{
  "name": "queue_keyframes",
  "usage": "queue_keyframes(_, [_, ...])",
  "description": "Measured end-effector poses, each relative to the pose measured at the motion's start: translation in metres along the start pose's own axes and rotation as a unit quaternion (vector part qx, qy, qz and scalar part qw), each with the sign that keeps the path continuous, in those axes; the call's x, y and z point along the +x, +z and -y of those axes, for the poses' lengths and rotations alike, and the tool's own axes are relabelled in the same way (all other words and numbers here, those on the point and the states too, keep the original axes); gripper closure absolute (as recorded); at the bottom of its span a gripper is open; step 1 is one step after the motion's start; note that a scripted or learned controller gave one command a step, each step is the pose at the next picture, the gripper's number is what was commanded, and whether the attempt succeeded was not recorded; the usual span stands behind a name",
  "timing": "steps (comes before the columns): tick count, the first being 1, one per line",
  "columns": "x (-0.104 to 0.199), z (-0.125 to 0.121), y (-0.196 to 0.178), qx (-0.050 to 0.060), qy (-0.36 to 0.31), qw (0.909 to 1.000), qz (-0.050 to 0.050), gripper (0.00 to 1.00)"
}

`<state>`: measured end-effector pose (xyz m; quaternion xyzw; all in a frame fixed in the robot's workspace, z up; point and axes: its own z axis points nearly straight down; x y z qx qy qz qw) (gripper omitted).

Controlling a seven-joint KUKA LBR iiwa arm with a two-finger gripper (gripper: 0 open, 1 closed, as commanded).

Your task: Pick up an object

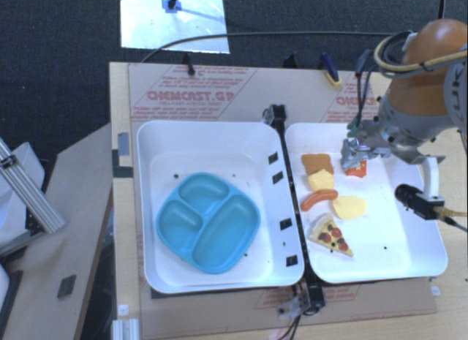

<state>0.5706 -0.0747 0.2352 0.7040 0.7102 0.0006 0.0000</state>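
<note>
In the right bin lie several toy foods: a brown toast piece, a yellow cheese block, an orange sausage, a pale yellow lump and a pizza slice. A small red object sits near the bin's far side. My gripper hangs directly over that red object, its tip at or touching the object's top. Part of the red object is hidden by the gripper.
The left bin holds a blue divided plate. A black-clipped divider separates the two bins. The arm leans in from the right over the right bin's far corner. A blue clamp lies behind the bins.
</note>
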Motion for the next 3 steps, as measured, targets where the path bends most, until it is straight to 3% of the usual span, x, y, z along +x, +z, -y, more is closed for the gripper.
queue_keyframes(3, [0.15,0.03,0.007,0.0,0.001,1.0,0.0,1.0])
